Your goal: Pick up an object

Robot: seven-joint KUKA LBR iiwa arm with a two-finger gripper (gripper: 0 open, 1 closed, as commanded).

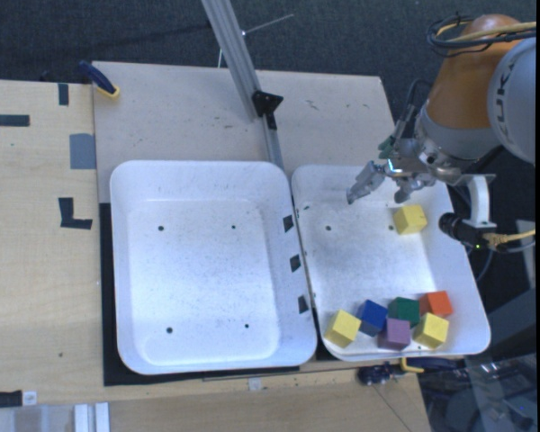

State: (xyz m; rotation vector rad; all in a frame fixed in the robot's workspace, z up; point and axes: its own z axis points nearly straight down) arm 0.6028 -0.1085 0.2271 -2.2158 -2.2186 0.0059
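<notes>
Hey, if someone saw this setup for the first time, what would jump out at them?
Probably the arm, grey and orange, reaching in at upper right, with its gripper hanging over the right bin. Next, the cluster of coloured cubes at that bin's near edge, and one lone yellow cube just below the gripper.

A: Arm (486, 79) enters from right, orange band above the wrist, wrist bent down and leftward.

B: Gripper (382, 185): two fingers (364, 184) spread apart, nothing between the jaws.
</notes>
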